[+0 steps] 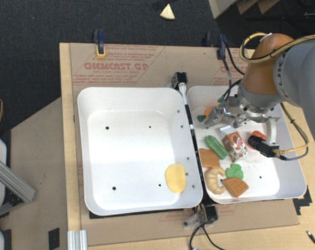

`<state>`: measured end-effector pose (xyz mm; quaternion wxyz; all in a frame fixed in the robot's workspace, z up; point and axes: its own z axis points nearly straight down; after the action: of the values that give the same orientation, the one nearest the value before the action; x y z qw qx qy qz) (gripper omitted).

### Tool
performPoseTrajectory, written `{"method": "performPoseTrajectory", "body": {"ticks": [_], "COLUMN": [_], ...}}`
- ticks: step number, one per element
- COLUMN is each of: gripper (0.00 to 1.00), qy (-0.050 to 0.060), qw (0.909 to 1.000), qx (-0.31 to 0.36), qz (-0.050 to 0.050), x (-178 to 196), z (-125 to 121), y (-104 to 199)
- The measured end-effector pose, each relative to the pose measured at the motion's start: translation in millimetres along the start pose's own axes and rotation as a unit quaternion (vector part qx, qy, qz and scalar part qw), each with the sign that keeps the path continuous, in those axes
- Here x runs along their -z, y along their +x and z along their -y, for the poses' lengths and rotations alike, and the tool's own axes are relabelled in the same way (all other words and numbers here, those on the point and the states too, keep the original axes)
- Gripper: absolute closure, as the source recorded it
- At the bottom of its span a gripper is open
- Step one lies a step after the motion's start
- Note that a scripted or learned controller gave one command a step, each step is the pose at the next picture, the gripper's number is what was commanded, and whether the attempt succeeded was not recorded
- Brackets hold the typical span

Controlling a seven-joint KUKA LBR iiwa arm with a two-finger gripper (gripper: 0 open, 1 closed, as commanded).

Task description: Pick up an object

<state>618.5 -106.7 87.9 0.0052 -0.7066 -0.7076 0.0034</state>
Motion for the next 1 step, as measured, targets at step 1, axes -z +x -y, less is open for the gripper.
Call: {"method": "performPoseTrajectory", "body": {"ticks": [1], "gripper": [0.00], "qy": [0.003], "qw": [1.0000], "qx": [0.002], "qz": [-0.001], "x": [-3.0], "z": [-43.1], "y": [-12.2]}}
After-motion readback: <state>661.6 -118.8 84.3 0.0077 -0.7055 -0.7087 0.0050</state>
